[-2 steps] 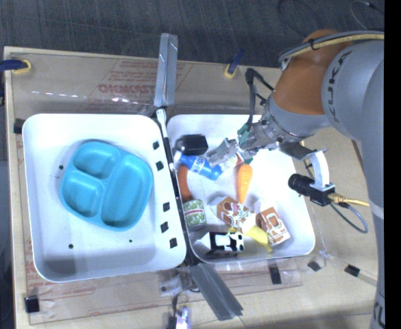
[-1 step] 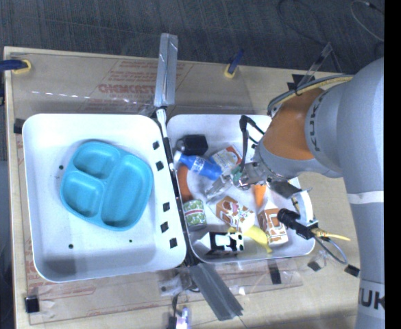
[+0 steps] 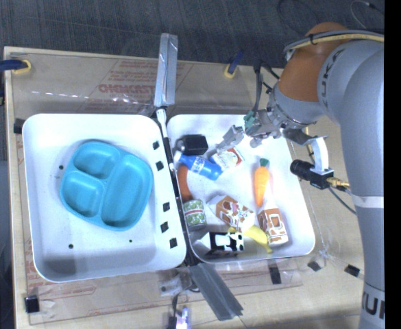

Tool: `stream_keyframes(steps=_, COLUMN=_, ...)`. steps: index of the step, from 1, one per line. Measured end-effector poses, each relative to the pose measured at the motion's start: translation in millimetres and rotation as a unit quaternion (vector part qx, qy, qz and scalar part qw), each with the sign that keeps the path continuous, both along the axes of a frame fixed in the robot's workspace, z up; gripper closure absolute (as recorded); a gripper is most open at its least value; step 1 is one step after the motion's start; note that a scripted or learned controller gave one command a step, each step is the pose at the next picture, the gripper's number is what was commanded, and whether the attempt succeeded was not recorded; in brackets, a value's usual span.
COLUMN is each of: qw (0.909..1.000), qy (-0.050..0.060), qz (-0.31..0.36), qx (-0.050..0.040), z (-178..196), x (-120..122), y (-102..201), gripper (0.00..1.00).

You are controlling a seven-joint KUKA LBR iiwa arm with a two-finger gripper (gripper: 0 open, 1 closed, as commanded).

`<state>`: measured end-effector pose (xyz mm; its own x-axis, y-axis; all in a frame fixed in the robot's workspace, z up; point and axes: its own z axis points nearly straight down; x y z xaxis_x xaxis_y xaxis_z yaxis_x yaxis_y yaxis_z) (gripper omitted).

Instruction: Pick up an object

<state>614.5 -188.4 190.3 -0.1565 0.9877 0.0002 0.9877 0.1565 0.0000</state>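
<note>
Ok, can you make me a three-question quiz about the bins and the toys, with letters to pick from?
1. Where is the blue tray?
A. left bin
B. right bin
C. on the floor

2. What colour is the toy carrot?
A. purple
B. orange
C. black

3. How does the carrot lie?
A. alone in the left bin
B. on the blue tray
C. in the right bin, among other toys

Answers: 1 A, the tray sits in the left bin. 2 B, its body is orange with a green top. 3 C, it lies flat near the small cartons.
</note>
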Motion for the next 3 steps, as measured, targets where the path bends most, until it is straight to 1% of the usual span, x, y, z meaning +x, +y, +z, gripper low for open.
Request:
stream_keyframes(steps=1, qw=0.9962, qy=-0.004, qz=0.087, qx=-0.0014, z=-92.4, x=3.4, y=26.9, gripper=0.00)
stream_keyframes(steps=2, qw=0.9960, qy=-0.005, qz=0.089, qx=-0.0018, z=-81.2, x=4.5, y=26.9, gripper=1.00)
stream_keyframes(steps=3, qw=0.9981, qy=0.000, qz=0.062, qx=-0.0002, z=23.5, x=32.1, y=60.0, gripper=1.00)
